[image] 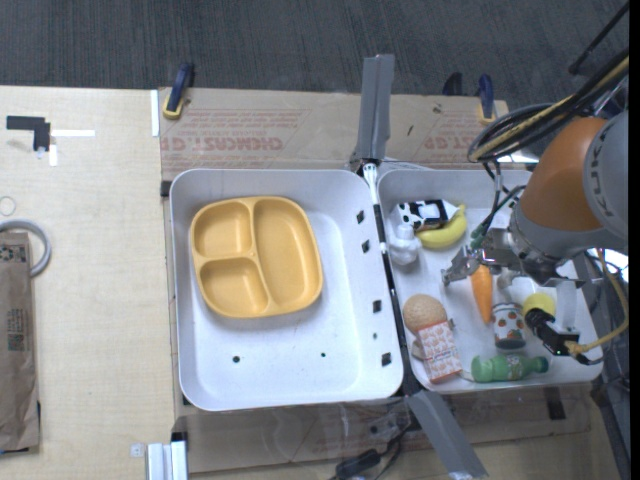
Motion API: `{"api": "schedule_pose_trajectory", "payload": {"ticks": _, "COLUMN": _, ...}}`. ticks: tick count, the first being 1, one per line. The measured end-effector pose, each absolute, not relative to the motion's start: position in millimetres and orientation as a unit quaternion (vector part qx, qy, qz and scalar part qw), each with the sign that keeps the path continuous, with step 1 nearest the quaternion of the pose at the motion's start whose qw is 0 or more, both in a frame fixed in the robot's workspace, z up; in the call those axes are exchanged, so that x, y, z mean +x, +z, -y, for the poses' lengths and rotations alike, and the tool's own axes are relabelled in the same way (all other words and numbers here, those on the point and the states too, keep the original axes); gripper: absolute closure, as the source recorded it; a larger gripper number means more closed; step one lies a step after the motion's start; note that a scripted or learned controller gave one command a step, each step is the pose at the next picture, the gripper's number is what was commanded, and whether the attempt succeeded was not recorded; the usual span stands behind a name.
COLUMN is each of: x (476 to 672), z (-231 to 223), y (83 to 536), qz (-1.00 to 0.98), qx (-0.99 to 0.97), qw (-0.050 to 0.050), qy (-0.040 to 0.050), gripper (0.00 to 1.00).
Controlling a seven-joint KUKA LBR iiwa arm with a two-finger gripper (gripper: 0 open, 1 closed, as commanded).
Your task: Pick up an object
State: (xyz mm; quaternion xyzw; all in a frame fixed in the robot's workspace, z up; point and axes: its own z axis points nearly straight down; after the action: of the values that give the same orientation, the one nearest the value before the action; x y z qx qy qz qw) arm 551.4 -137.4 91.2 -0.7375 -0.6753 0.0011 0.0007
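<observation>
Two white bins are set side by side on the table (pixel 90 268), so that a stock of things is kept apart from a clear landing area. In the left bin (pixel 290 368) a yellow divided plate (pixel 257 256) is laid flat toward the far left corner.

The right bin (pixel 440 176) is crowded. A banana (pixel 447 230) and a black-and-white toy (pixel 420 213) are seen at the far end, with a small white figure (pixel 403 246) just beside the dividing wall. A round bun (pixel 424 313) and a red-and-white carton (pixel 437 353) lie nearer the front, a green bottle (pixel 508 367) is laid on its side along the front wall, and a small printed can (pixel 508 326) stands just behind it. A yellow piece (pixel 540 301) is seen by the right wall.

The arm is reached in from the right and the end effector (pixel 478 265) is lowered over the middle of this bin, at the upper end of the carrot (pixel 482 292). The carrot is judged the likely target, since it lies lengthwise with free floor on its left side. How wide the end effector stands cannot be told; its tips are blurred against the carrot and the bin floor. No object is seen lifted, so the pick is judged not yet made.
</observation>
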Motion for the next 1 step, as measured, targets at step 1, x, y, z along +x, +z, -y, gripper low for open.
{"api": "schedule_pose_trajectory", "payload": {"ticks": 1, "x": 551.2, "z": 138.7, "y": 100.0, "qz": 0.674, "qx": -0.739, "qw": 0.000, "qy": 0.0014, "gripper": 1.00}}
